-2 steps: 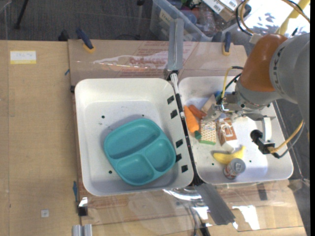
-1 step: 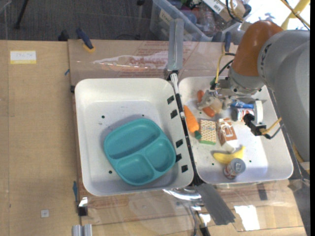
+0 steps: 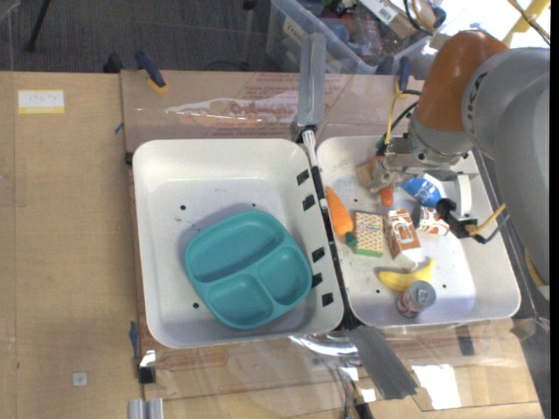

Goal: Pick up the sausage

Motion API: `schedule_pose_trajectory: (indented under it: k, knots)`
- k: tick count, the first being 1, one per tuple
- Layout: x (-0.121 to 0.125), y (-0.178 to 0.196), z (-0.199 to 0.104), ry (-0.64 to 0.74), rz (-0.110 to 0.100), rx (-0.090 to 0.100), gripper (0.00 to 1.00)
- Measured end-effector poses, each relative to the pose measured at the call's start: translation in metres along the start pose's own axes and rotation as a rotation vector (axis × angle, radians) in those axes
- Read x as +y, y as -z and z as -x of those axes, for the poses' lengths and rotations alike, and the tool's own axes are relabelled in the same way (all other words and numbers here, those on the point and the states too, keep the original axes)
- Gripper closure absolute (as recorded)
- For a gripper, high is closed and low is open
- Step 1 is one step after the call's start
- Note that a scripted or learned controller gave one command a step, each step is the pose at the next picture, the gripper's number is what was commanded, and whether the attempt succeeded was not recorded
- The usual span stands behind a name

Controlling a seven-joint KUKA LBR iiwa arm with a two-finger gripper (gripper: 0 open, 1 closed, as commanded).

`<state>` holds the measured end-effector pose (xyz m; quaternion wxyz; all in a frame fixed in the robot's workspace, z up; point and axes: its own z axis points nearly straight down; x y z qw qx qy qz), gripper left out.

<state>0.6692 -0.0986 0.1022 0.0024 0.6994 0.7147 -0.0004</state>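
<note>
My gripper (image 3: 381, 173) is down in the right bin (image 3: 489, 299), near its far left part, under the grey wrist and orange band. A small reddish-brown piece (image 3: 387, 197) that looks like the sausage lies right at the gripper's near side. The view does not tell whether they touch. A tan-brown item (image 3: 365, 175) sits against the gripper's left side.
The right bin also holds a carrot (image 3: 339, 213), a green-edged flat box (image 3: 369, 234), a small carton (image 3: 402, 232), a blue packet (image 3: 423, 188), a banana (image 3: 404, 277) and a can (image 3: 417, 297). In the left bin (image 3: 157, 173) lies a teal divided plate (image 3: 249, 269).
</note>
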Motion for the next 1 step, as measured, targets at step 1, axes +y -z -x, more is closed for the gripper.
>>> schedule_pose_trajectory:
  k: [1]
  knots:
    - [-0.0004, 0.1293, -0.0391, -0.022, 0.001, 0.003, 1.0]
